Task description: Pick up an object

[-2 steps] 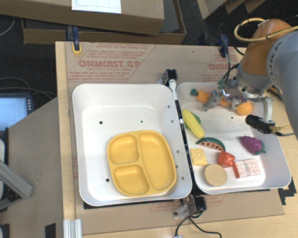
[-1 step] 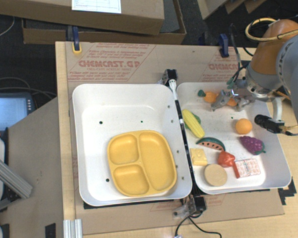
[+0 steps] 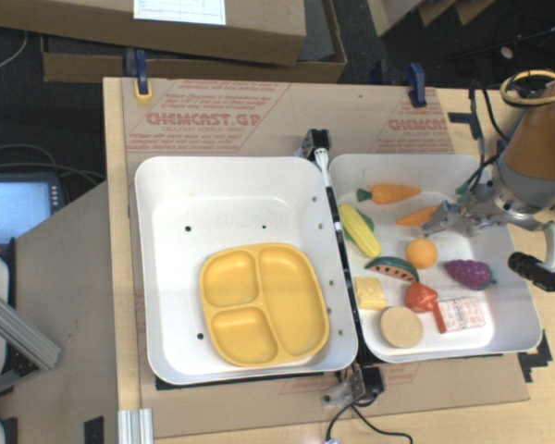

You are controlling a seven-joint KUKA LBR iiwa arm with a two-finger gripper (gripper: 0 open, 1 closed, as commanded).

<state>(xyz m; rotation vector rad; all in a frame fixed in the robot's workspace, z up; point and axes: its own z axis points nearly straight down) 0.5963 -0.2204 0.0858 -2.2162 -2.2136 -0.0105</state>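
At the right bin's upper right, the claw (image 3: 451,216) hangs low over the toys, its metal fingers pointing left toward the small carrot piece (image 3: 416,217). How far the claw is spread cannot be told from this angle, and nothing is seen held between its fingers.

Nearest objects: the small carrot piece lies just beside the fingertips; the whole carrot (image 3: 394,193) sits a little above it; the orange ball (image 3: 423,252) lies just below. The purple grapes (image 3: 468,272) rest near the arm's wrist. Further out lie the corn cob (image 3: 359,230), watermelon slice (image 3: 391,267), cheese wedge (image 3: 370,293), red pepper (image 3: 422,296), round biscuit (image 3: 400,326) and a red-and-white packet (image 3: 462,314). All sit within the right bin (image 3: 527,336). The left bin (image 3: 166,192) carries a yellow divided tray (image 3: 264,303).

Judgement: the pick is not yet made. The carrot piece appears the likeliest target. A sound grasp calls for centring the claw across its narrow width, descending squarely, and closing before lifting, keeping clear of the orange ball so it does not roll.
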